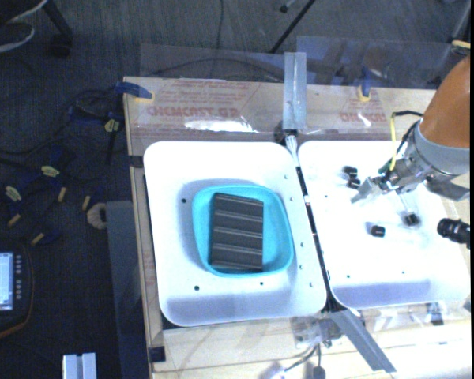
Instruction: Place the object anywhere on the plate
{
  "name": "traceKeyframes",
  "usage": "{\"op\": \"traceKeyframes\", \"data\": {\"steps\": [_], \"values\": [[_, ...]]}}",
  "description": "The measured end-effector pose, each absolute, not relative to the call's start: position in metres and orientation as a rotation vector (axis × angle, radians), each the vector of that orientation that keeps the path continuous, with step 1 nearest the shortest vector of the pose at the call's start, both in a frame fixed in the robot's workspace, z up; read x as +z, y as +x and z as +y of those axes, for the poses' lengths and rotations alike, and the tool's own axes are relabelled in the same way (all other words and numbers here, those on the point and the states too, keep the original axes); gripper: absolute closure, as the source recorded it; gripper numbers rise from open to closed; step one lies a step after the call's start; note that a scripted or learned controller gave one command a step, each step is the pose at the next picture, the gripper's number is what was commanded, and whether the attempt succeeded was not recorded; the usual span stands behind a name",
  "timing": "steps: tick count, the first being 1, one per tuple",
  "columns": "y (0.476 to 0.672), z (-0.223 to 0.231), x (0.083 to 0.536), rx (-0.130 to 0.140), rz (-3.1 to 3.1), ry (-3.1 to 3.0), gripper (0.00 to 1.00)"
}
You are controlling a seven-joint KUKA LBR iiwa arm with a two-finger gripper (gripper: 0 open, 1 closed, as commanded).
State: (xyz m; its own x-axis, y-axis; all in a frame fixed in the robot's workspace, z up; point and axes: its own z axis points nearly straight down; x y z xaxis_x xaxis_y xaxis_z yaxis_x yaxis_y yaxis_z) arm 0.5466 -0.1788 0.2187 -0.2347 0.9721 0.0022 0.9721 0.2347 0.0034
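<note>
The dark ribbed block (237,231) lies flat on the blue plate (278,235) in the left bin (166,212). Over the right bin (332,212), the gripper (375,184) hangs with fingers spread, holding nothing, near small black pieces (350,174). A careless sweep leftward could knock the block askew or off.

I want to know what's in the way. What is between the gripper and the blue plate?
The camera view shows the two bins' touching rims between gripper and blue plate.
</note>
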Motion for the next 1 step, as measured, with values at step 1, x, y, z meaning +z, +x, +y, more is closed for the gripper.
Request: {"op": "traceKeyframes", "data": {"steps": [1], "values": [[0.5466, -0.1788, 0.2186, 0.006, 2.468, 1.943, 0.00]]}}
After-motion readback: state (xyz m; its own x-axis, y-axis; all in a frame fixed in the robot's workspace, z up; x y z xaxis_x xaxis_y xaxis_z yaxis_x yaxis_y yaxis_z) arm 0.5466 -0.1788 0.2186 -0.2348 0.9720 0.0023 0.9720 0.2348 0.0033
